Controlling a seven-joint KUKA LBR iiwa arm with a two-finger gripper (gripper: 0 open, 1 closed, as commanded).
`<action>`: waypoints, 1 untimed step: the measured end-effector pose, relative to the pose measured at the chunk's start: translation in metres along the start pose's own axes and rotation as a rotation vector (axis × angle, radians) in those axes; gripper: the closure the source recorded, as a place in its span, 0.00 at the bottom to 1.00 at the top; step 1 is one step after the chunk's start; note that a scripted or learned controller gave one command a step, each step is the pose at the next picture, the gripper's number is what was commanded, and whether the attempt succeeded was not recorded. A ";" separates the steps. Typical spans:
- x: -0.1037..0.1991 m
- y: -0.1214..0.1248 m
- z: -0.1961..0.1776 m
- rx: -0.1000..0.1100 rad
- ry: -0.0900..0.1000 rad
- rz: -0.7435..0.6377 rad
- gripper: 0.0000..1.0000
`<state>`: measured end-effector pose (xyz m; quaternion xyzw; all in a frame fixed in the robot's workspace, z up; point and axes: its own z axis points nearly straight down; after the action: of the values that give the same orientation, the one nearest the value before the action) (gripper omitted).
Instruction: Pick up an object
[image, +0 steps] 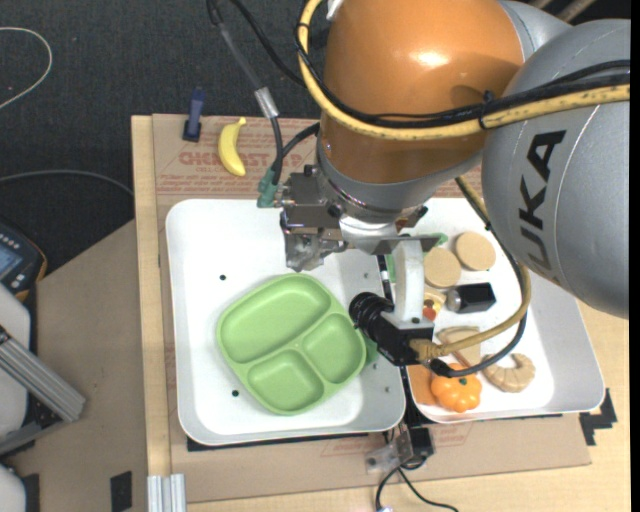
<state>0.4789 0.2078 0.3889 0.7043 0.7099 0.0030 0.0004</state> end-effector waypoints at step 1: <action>-0.035 0.025 -0.153 -0.016 0.003 0.011 1.00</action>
<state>0.5039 0.1727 0.5422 0.7083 0.7058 0.0095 0.0050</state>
